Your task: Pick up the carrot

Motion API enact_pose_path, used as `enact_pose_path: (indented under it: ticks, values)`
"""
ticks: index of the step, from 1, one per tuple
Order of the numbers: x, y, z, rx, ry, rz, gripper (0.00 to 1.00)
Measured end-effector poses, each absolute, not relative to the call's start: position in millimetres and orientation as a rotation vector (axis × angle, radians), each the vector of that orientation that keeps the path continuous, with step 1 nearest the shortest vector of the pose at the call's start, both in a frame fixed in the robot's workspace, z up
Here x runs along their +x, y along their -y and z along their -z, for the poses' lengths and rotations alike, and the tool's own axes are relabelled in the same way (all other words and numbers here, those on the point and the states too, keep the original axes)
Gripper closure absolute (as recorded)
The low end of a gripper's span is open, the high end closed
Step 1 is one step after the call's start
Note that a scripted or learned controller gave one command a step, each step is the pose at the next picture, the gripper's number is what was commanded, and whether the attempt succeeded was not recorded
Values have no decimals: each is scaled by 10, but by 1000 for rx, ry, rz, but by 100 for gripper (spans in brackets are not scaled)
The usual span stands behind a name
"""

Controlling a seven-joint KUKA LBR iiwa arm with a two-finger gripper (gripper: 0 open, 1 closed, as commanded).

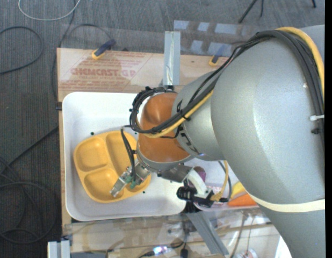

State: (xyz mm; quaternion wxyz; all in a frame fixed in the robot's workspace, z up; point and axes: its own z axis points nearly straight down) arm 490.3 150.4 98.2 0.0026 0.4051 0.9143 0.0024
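Gripper (122,186) lowered over the near compartment of a yellow divided tray (99,163) in the left bin (83,109); whether it is released or clenched cannot be told. The carrot (245,200) lies in the right bin, mostly hidden beneath the arm (262,117).

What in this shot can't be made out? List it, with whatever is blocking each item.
- Carrot: just an orange sliver in the camera view; the arm covers the rest.
- Right bin: largely under the arm, contents unreadable.
- Hand over the yellow divided tray: too small and cluttered to read its state.
- Left bin: its right part lies under the wrist.
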Motion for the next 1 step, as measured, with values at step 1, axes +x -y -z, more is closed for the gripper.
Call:
enact_pose_path:
  ticks: [1]
  values:
    - [4886, -1557, -1096, 1271, -2881, -16, 100]
